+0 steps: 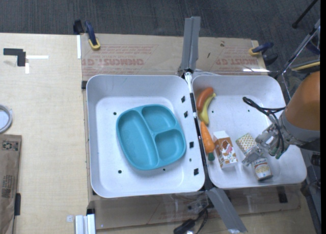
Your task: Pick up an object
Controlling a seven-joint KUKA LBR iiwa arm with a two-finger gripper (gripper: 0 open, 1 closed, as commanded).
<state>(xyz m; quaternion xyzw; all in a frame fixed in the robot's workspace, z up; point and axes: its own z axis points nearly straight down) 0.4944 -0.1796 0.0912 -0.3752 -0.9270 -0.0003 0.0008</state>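
In the right bin lie a banana with an orange-red piece beside it, a carrot, a small white carton, a patterned cracker-like square and a small can. My gripper hangs low over the bin's right part, just above the can and right of the patterned square. The arm's orange band sits at the right edge.
The left bin holds a teal divided plate. A grey divider post stands between the bins at the back. Black cable loops over the right bin. Clamps sit on the cardboard behind.
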